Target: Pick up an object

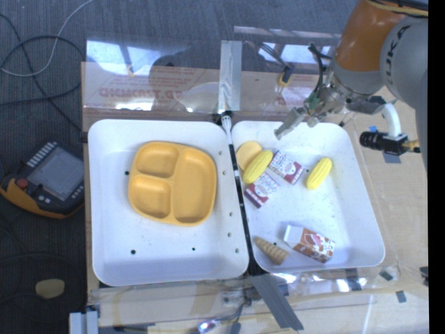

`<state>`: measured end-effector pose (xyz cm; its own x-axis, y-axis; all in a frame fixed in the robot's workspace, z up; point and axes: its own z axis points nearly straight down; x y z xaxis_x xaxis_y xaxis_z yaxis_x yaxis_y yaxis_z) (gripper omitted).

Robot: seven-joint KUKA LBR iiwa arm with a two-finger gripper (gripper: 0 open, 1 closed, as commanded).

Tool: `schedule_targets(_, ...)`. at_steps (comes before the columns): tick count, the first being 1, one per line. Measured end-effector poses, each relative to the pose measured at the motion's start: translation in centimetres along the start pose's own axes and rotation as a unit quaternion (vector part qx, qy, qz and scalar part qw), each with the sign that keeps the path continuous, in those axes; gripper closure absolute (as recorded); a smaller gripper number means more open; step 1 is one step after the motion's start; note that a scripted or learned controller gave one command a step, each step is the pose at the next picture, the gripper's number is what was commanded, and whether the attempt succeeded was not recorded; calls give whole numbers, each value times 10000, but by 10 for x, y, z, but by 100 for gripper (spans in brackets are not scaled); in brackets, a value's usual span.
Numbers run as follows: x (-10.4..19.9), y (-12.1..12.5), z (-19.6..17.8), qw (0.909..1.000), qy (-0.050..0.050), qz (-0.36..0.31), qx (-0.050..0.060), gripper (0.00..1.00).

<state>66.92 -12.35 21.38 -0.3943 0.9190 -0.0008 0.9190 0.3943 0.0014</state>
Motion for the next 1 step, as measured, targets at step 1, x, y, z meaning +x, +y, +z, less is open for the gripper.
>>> schedule_targets(1, 32, 14, -39, 9954, -14, -957, -1, 0)
